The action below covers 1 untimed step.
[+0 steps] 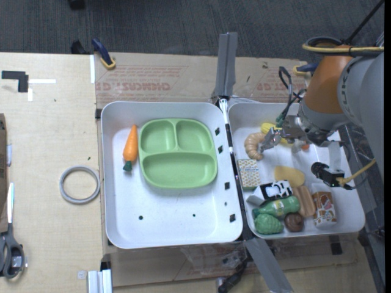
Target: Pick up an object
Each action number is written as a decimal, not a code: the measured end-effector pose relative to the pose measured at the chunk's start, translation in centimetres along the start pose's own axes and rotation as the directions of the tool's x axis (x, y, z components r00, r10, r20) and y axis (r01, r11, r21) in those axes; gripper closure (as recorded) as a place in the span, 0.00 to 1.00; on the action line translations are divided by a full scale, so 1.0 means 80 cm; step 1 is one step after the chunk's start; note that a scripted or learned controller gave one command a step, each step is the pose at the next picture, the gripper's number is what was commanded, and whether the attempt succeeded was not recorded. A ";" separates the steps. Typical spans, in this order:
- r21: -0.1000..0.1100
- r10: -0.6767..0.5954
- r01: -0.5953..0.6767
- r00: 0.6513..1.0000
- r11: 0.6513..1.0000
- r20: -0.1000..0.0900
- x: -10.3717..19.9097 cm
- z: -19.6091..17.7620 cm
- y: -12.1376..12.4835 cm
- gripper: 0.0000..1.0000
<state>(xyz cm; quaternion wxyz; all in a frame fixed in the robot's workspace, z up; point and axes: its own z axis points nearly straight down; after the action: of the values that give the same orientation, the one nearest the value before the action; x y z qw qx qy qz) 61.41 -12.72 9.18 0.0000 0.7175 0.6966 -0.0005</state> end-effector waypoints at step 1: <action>-0.001 -0.143 0.143 0.990 0.990 0.001 0.010 -0.030 0.052 0.00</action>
<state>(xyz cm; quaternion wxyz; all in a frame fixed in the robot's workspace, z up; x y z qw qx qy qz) 65.61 -12.06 11.56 0.0008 0.6656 0.7463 -0.0007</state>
